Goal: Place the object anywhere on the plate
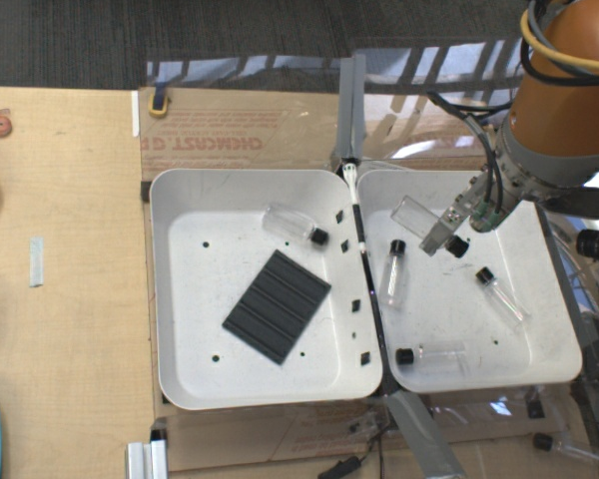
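Camera view, slanted, from above. Two white bins sit side by side on cardboard [230, 138], with the wooden bench [70, 267] off to the left.

Left bin [165, 297]: the plate [278, 305], black and ribbed, lies flat near the middle, turned at an angle to the bin walls. Left vial [288, 222], clear with a black cap, lies just beyond the plate's far corner, apart from it and not on it.

Right bin [557, 317]: three more clear, black-capped vials lie flat.
- Near vial [393, 273] lies close to the wall shared with the left bin, cap pointing away from me.
- Slanted vial [501, 293] lies right of centre.
- Front vial [434, 353] lies along the near wall, cap to the left.

Arm [564, 78] comes in from the right. Its orange band is high in the frame, and the wrist leans down and to the left over the right bin. Gripper [447, 236] is low over the far part of that bin. A small black cap [457, 247] shows right at its tip, and a pale clear patch [412, 212] sits just to its left. I cannot tell whether that cap is gripped or just lying beneath. I also cannot make out how wide the gripper stands.
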Controlling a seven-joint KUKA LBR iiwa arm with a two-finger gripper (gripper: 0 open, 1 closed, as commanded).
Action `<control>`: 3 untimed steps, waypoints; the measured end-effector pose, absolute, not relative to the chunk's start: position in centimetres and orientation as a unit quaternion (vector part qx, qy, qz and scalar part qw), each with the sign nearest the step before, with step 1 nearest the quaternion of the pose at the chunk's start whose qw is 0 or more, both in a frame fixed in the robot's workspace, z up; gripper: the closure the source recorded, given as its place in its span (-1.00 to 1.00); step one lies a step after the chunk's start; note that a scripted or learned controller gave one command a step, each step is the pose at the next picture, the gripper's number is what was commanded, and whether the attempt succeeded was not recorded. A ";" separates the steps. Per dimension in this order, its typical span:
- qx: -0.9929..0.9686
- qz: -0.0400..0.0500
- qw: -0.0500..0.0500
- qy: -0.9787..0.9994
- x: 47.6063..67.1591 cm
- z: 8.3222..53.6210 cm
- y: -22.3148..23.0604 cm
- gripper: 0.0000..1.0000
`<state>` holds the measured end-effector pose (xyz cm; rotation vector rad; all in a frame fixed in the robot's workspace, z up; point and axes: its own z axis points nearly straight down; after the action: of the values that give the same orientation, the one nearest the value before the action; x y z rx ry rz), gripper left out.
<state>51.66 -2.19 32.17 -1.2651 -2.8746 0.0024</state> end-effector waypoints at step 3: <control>-0.114 0.000 0.000 -0.993 58.1 19.2 2.7 1.00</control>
<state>58.12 2.72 19.15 -0.3591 -3.1212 -0.0005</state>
